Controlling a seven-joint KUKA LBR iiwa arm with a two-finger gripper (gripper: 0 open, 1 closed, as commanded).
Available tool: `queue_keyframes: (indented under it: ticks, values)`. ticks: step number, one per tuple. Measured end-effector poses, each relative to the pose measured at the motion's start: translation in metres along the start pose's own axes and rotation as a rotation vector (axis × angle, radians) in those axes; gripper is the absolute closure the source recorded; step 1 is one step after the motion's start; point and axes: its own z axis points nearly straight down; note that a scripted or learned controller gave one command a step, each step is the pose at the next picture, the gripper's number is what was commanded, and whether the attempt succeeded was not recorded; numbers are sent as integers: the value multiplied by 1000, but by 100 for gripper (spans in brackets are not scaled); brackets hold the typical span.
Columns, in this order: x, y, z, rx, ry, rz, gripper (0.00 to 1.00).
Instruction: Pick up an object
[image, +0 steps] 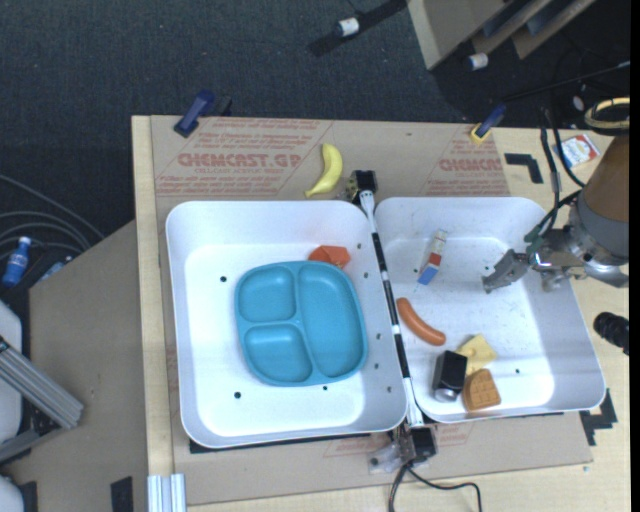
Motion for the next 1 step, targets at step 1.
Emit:
queue_keyframes:
  ticks: [1]
  values:
    - [43, 46, 108, 1, 1, -1, 0]
